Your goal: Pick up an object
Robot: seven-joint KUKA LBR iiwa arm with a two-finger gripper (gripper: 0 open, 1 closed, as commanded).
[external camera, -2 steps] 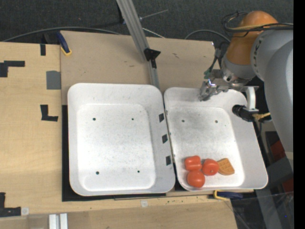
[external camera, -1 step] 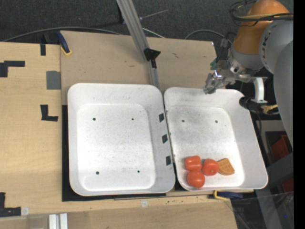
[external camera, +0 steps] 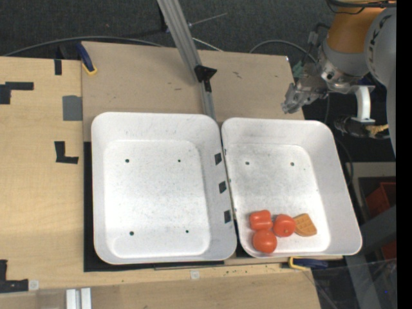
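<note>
The tool hangs past the right bin's far edge. Red tomatoes lie at its near side.

A robot arm built of rounded segments: a broad orange band sits above a light grey wrist section with a smooth, glossy shell. Dark cables loop around the orange part. Below the wrist hangs a small gripper of grey and dark metal parts, blurred in detail. A white curved piece sits beside the wrist.
</note>
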